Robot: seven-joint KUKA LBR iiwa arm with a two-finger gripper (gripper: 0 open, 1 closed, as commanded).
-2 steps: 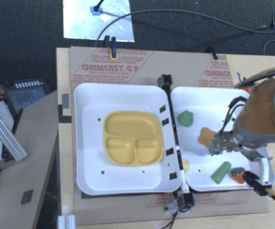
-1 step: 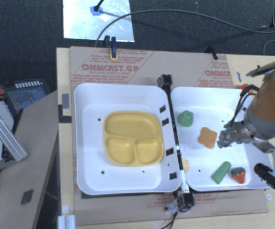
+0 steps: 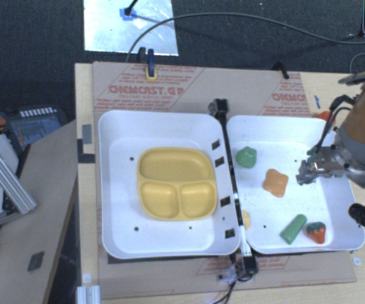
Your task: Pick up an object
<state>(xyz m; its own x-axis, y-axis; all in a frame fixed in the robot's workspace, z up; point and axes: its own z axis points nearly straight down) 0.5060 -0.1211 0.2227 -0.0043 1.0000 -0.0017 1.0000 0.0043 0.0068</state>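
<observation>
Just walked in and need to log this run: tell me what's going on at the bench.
A grey arm with an orange band reaches in from the right, its gripper over the right white bin, beside an orange toy piece. Nothing shows between its fingers. That bin also holds a green pepper-shaped toy, a green cylinder and a red strawberry-like toy. The left white bin holds a yellow divided plastic tray.

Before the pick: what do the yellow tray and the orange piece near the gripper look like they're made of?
Yellow tray: probably molded plastic, matte, with smooth rounded compartments of uniform colour. Orange piece: likely plastic or rubbery toy food, dull and lumpy; hardness can't be judged. The gripper hangs just right of it.
</observation>
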